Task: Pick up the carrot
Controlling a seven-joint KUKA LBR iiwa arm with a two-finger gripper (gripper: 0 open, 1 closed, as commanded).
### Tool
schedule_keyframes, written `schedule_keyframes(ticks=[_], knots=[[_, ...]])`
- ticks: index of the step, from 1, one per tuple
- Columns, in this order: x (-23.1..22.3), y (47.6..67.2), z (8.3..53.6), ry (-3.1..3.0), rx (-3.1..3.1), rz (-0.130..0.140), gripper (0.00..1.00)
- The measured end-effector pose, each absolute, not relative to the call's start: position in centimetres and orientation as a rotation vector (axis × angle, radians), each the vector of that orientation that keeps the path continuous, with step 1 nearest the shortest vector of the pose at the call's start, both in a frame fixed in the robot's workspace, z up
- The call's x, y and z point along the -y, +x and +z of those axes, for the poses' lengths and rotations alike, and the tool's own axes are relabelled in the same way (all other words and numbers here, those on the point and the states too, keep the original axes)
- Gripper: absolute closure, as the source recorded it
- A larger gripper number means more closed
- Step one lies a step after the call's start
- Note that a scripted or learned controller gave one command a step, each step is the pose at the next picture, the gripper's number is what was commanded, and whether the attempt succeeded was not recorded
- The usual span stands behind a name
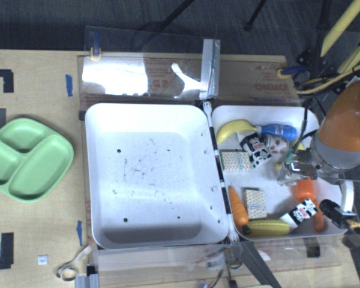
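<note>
The carrot (236,204) is a long orange piece lying along the left wall of the right bin (270,114), near its front corner, its lower end by a yellow banana-like toy (267,227). My gripper (292,165) hangs over the right half of that bin, well to the right of the carrot and a little further back. Nothing shows held in it. Just in front of the gripper lies another orange object (305,189), partly under a black-and-white cow-patterned piece (304,210).
The right bin also holds a yellow banana (235,128), a blue bottle (279,131), a second cow-patterned toy (255,149) and two cracker-like tiles (233,160) (255,201). The left bin (102,125) adjoins it. A green divided plate (29,159) sits at the far left.
</note>
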State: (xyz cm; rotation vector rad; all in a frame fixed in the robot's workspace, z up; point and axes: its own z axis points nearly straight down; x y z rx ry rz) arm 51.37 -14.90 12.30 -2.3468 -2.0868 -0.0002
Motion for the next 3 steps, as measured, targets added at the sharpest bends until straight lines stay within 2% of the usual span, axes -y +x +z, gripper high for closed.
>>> schedule_keyframes(ticks=[1, 2, 3], knots=[[14.7, 49.9, 11.7, -2.802, 1.416, 0.003, 1.00], [19.0, 48.1, 12.0, -2.608, 1.735, -0.008, 1.00], [17.7, 47.9, 9.7, -2.844, 1.323, 0.003, 1.00]])
